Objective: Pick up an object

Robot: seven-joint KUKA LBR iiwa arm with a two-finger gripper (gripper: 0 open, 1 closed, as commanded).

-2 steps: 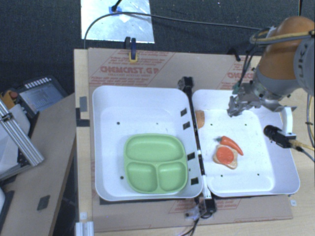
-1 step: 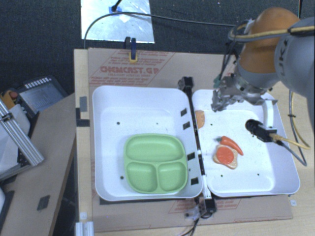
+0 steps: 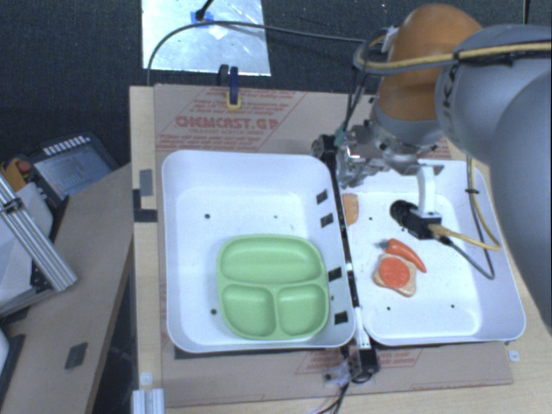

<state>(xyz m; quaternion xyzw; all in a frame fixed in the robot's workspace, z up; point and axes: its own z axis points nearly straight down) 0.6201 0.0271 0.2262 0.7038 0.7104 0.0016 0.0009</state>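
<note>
My gripper point(image 3: 348, 178) hangs over the far left corner of the right bin point(image 3: 483, 317), close to the wall between the bins. Just below it a small peach-coloured object point(image 3: 349, 207) lies against that wall, partly hidden by the gripper. Nearer the middle of the bin a red pepper-shaped piece point(image 3: 405, 253) rests on top of a round orange slice point(image 3: 394, 273) on a tan base. Nothing is visibly held.
The left bin point(image 3: 198, 197) holds a green divided plate point(image 3: 272, 285) at its front. A black part point(image 3: 412, 217) with a yellow cable hangs from the arm over the right bin. The orange-banded wrist point(image 3: 423, 59) covers the bin's far right.
</note>
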